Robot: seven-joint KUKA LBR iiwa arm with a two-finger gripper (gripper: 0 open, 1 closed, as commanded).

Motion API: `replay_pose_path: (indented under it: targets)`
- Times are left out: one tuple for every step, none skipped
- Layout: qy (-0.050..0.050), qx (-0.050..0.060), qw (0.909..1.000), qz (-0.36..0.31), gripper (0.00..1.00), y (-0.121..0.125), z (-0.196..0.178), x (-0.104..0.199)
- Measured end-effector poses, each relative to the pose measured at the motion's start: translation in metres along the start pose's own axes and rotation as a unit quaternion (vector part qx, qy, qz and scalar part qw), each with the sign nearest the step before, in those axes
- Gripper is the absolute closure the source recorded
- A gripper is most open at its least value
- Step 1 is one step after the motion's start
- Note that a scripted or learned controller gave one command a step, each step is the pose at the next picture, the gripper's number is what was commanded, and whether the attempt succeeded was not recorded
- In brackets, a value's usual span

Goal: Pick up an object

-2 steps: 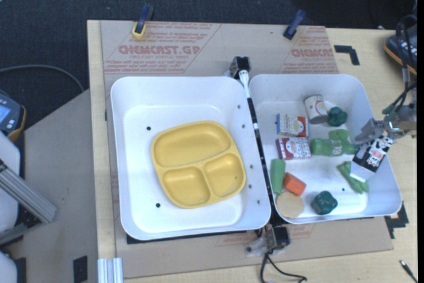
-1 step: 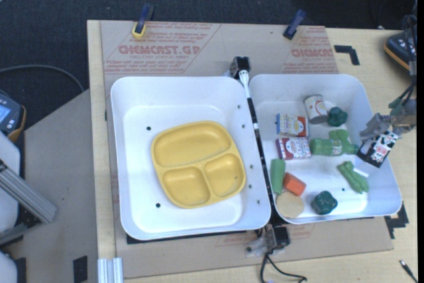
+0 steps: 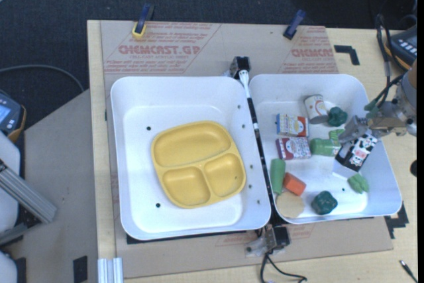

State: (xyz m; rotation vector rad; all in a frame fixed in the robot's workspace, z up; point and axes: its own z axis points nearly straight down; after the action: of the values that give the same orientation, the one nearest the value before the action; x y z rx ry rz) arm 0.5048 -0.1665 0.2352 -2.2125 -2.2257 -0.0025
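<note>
Hand (image 3: 358,139) low over the right bin (image 3: 377,205), apparently pinching a black-and-white carton (image 3: 354,154) beside a green block (image 3: 323,146), yellow divided plate (image 3: 197,162) left untouched alongside.

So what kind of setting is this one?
Most likely a robotics lab bench: two white bins clamped onto a board, a gripper over small toy-like items, and cables on dark carpet.

We see two white bins on the counter (image 3: 199,43). The left bin (image 3: 132,109) holds a yellow tray (image 3: 197,162). The right bin (image 3: 381,189) holds small items, with the end effector (image 3: 354,136) above a black-and-white card (image 3: 354,154).
</note>
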Motion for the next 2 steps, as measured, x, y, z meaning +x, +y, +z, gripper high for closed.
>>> replay_pose_path:
  targets:
    - [0.000,0.001,1.0000,0.000,1.00,0.002,0.011,0.053]
    - [0.000,0.001,1.0000,0.001,1.00,-0.001,0.017,0.098]
